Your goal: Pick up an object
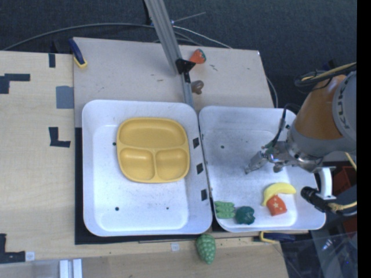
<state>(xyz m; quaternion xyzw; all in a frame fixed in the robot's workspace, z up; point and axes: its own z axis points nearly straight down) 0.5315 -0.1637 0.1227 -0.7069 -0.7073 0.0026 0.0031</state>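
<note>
In the right bin lie a yellow banana, a red strawberry-like toy, a dark green toy and a light green toy, all near the front edge. My gripper hangs over the middle of the right bin, up and left of the banana, with nothing between its fingers. The fingers point left and look spread apart. The grey arm with its orange band comes in from the right.
A yellow divided plate lies in the left bin. A green bumpy toy sits outside the bins at the front. A grey pole with a clamp stands behind the bins.
</note>
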